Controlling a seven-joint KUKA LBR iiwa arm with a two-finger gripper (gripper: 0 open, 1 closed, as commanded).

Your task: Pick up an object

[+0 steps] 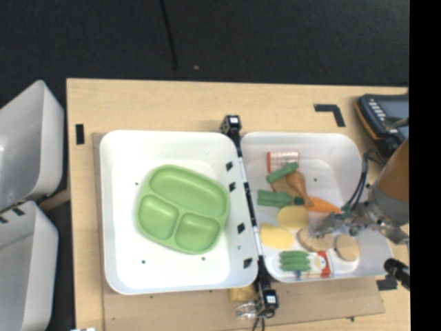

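The gripper [335,225] hangs low inside the right bin [348,145], and its small dark fingers blur into the toys beneath them, so I cannot tell whether they are parted or closed, nor whether anything sits between them. Behind it, toward the right edge, the arm [394,185] is cut off, with only a brown-orange bulk and dark cables showing.

Taking the gripper as the mark: just below it lie two tan round pieces [348,248], the nearer one partly covered by the gripper. Just beside it on the left are two pale yellow discs [284,227]. Above it runs an orange carrot [321,204], with a brown drumstick shape [295,181] and two green pods [275,198] farther up and left; a red-and-white packet [282,160] lies beyond those. Lower left sits a green bundle on a small card [298,261], its print too small to read.

Well apart to the left, the other bin [114,185] holds a green divided plate [182,209].
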